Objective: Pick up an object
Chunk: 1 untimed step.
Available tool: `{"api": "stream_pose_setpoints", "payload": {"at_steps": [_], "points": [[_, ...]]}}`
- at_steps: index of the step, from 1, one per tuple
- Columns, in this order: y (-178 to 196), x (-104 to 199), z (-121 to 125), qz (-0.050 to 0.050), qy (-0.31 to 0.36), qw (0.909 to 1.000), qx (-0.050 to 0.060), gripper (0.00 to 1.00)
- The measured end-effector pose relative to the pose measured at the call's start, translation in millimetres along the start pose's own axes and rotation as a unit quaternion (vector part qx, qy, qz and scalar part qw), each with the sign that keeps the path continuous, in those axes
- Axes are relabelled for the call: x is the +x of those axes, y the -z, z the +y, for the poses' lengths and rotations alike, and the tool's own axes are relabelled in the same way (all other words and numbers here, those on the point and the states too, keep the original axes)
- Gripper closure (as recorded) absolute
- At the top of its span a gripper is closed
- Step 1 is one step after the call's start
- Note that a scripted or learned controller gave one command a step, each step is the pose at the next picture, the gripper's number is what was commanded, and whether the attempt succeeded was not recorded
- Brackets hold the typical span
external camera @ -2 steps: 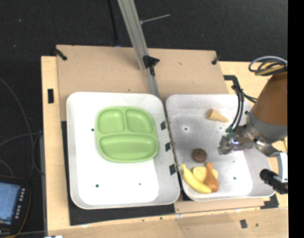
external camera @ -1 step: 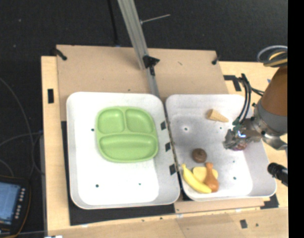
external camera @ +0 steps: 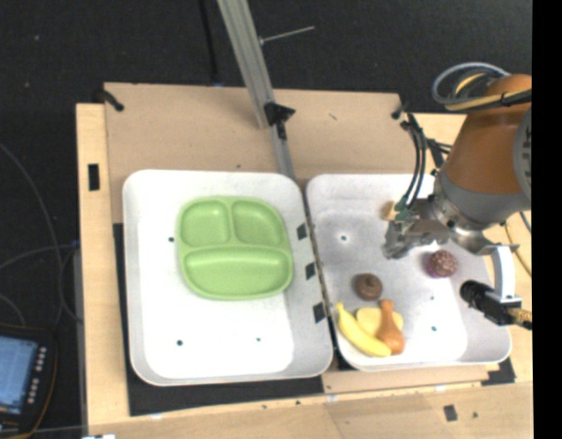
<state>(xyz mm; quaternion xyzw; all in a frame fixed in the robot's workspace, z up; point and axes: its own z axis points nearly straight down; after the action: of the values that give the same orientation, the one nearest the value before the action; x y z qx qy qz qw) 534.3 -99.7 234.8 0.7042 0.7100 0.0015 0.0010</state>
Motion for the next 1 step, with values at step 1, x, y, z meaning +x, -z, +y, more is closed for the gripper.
{"api": "stream_pose_setpoints", "payload": {"at_steps": [1], "points": [[-3.6, 48.3, 7.1, 0.000, -0.001, 1.0000, 0.002, 1.00]]}}
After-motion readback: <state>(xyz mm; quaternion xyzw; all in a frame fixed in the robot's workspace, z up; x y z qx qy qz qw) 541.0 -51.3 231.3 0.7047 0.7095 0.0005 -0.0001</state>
